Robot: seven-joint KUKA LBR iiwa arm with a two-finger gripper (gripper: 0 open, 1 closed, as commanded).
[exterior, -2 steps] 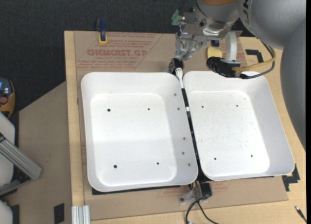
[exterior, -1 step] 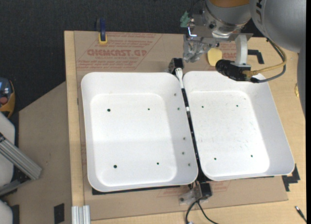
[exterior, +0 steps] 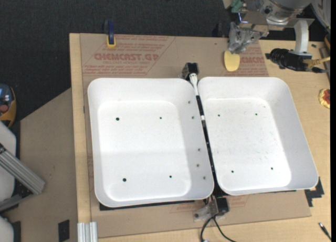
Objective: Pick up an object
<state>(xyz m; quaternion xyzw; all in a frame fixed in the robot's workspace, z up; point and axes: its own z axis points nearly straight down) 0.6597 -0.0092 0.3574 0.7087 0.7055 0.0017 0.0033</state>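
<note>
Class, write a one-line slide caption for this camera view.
Gripper above small pale-yellow object behind two shallow white bins.

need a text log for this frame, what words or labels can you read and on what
"CHEMCAST GP", red print on the brown board behind the left bin.
More red print on the board by the pale yellow object under the pincer: too blurred to read.
</note>
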